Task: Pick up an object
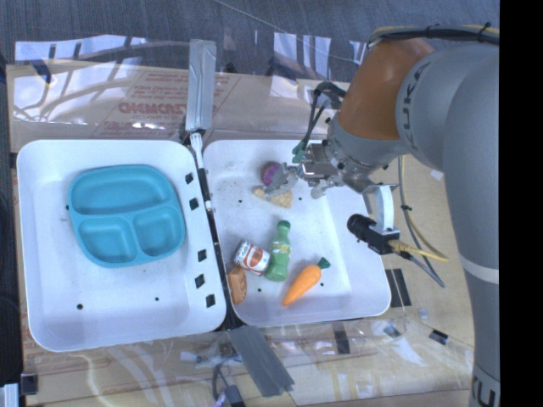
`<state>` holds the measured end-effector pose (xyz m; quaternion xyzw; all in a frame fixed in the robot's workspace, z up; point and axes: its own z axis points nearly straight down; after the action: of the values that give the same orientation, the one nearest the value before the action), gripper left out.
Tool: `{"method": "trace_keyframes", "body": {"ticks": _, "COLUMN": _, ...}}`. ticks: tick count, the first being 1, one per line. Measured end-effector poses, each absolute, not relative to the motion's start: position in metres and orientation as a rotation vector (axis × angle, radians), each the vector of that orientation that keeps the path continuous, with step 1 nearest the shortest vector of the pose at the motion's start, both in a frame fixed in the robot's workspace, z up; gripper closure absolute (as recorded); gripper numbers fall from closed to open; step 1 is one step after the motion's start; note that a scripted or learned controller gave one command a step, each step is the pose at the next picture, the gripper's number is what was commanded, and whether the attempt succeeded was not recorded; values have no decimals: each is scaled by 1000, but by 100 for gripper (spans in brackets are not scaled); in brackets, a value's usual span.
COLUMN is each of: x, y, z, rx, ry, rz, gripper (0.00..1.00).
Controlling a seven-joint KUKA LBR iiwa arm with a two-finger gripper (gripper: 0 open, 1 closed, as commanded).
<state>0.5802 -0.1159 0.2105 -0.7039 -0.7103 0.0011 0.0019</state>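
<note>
My gripper hangs low over the back of the right bin, under the grey arm with its orange band. Just left of it lies a small purple toy, and a tan wedge-shaped piece lies below that. Nearer the front of the same bin are a green bottle, a small red and white can lying on its side, an orange carrot and a brown bread-like piece. I see nothing between the fingers.
The left bin holds a blue divided tray. A black ridge with clips separates the two bins. A black cable plug and wires hang by the right bin's right rim. Cardboard lies behind the bins.
</note>
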Motion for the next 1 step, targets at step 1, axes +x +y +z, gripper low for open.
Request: {"method": "trace_keyframes", "body": {"ticks": 1, "x": 551, "y": -147, "z": 92, "rx": -2211, "ry": -2229, "rz": 2, "gripper": 0}}
